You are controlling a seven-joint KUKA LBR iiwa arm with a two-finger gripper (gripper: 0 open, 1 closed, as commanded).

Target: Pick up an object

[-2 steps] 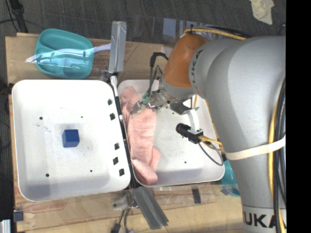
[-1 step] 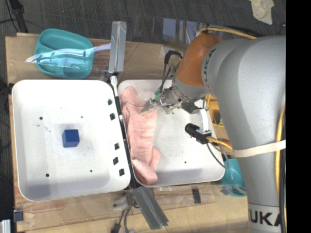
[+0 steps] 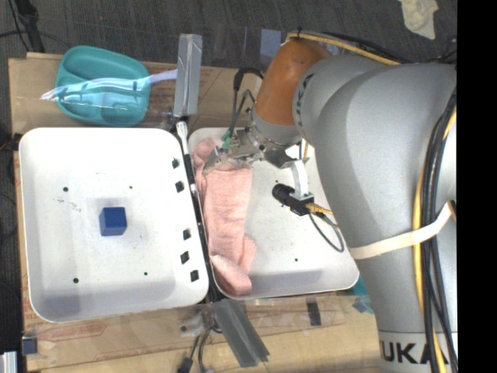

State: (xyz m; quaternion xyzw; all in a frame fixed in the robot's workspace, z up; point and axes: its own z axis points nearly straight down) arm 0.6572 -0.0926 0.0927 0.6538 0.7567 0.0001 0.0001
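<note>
A: Near to far: blue cube (image 3: 113,220) in left bin (image 3: 46,154); pink towel (image 3: 227,212) along right bin (image 3: 326,274)'s left wall.

B: Gripper (image 3: 233,148) at towel's far end. Jaws: cannot tell. Judged: nothing lifted yet; grasp, raise remain.

Left bin (image 3: 46,208): wide open floor, only a small blue cube (image 3: 113,221) left of centre. Right bin (image 3: 311,274): pink cloth (image 3: 227,216) runs along its left wall, far to near; arm (image 3: 365,146) covers the far and right parts. Bare floor between cloth and arm, near side. Teal scoop (image 3: 101,84) on bench (image 3: 31,72), far left.
</note>
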